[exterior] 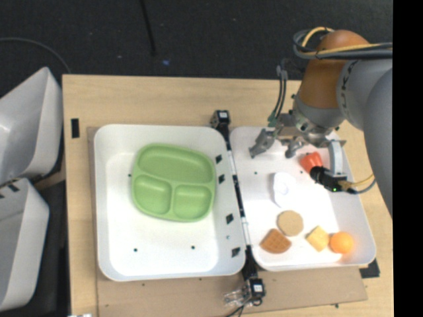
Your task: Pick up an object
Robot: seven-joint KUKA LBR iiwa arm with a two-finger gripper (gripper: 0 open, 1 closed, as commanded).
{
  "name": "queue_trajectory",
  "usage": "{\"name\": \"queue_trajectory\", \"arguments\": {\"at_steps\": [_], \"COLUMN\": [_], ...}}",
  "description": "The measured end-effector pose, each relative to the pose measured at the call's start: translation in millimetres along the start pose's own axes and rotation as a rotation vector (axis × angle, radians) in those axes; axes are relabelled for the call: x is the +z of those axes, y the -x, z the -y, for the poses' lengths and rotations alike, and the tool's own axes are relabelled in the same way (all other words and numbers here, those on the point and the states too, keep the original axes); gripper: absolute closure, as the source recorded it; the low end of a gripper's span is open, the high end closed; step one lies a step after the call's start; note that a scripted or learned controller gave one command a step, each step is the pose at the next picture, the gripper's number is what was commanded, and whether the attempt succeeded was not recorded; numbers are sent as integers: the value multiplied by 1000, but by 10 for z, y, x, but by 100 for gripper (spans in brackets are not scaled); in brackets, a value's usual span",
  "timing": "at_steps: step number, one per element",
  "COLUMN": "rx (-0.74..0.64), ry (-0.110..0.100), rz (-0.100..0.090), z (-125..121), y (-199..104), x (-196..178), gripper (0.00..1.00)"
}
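Note:
My gripper [272,150] hangs over the far part of the right bin [254,197], open, with bare bin floor between its fingers. A small red-orange object [310,160] lies just right of it. A white object [281,186] rests a little nearer than the gripper. Along the near side of the bin lie a round tan biscuit [289,222], a brown-orange wedge [275,243], a yellow block [317,238] and an orange ball [342,242]. None of these touches the gripper.
The left bin [112,243] holds a green divided plate [174,181]. Black clips [221,118] sit on the ridge where the bins meet. The grey arm with its orange band [327,71] comes in from the upper right.

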State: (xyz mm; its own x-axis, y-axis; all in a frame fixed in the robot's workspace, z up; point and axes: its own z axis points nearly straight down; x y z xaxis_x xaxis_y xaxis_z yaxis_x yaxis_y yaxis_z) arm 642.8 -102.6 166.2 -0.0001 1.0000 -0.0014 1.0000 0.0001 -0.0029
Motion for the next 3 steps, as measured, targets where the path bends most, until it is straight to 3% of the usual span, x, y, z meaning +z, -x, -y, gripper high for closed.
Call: {"name": "queue_trajectory", "arguments": {"at_steps": [1,3], "rx": [2,-2], "ry": [7,9], "rz": [1,0], "z": [-12,-32], "y": [15,49], "x": [-144,-1234], "gripper": [100,100]}}
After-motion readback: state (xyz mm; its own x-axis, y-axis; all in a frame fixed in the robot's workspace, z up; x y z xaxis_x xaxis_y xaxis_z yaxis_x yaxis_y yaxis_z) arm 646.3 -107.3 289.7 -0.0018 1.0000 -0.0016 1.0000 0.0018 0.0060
